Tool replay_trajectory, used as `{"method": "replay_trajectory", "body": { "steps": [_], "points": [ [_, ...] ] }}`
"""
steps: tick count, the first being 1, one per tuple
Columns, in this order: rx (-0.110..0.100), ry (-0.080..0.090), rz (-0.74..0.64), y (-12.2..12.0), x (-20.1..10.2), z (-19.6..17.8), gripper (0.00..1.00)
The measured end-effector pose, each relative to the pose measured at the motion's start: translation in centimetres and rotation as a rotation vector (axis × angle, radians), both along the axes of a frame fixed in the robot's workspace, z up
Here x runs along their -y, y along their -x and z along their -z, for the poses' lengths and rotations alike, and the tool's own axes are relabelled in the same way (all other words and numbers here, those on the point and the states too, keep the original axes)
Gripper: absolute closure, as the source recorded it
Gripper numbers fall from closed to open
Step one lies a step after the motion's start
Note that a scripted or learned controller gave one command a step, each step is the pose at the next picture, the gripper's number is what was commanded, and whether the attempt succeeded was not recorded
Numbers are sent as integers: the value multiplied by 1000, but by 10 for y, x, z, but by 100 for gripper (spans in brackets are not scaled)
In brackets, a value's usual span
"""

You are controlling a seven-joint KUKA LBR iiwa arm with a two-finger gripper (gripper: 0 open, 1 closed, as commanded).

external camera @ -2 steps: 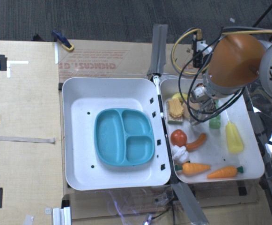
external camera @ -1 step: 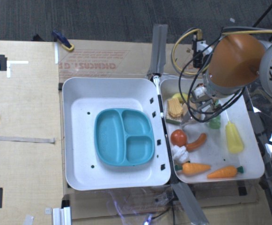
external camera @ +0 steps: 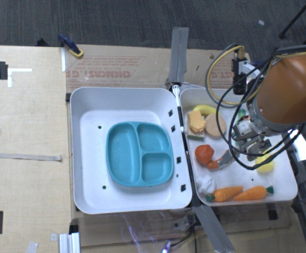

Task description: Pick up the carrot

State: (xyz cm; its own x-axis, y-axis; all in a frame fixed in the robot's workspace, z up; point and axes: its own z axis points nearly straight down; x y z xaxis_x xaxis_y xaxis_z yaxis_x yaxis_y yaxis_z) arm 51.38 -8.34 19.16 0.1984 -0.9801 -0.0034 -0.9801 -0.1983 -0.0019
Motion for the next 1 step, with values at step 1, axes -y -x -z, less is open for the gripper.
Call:
{"method": "replay_trajectory", "body": {
  "steps": [1],
  "points": [
    [0, 1, -67, 35, 15, 38, 0]
  ]
}}
